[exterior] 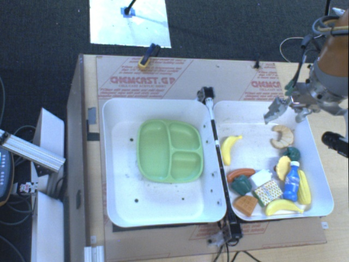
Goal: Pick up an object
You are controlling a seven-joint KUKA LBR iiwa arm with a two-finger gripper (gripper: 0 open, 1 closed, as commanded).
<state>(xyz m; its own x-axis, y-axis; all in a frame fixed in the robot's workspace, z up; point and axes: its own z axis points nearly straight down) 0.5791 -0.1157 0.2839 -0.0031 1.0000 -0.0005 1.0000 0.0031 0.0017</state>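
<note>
My gripper hangs over the far part of the right bin, just above a tan croissant. It is open, and nothing sits between its fingers. Toy food lies in this bin: a yellow banana near the divider, a red sausage, a dark green piece, a white block, a patterned cube, an orange waffle, a second banana and a blue bottle.
The left bin holds a green divided plate. A black rail runs between the two bins. More yellow pieces crowd the right bin's near right corner.
</note>
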